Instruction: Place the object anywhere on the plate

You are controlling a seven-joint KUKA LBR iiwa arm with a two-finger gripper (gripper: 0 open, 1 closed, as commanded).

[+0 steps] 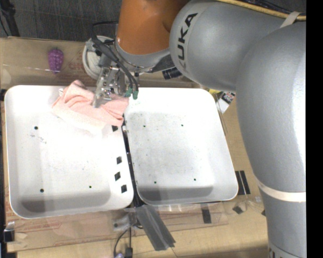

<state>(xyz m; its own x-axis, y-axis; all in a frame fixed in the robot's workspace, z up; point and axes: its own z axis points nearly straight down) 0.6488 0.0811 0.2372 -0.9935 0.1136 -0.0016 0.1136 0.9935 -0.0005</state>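
Here the gripper (106, 93) hangs low over a crumpled pink cloth (81, 110), its tip down against the fabric; whether it is spread or closed on the cloth I cannot tell. The cloth lies in the far right corner of the left bin (54, 165), draped against the wall it shares with the right bin (177, 149). Beyond the bins, a white round plate (88, 62) sits on the surface (27, 58), partly hidden by the wrist. A small purple object (55, 59) lies left of the plate
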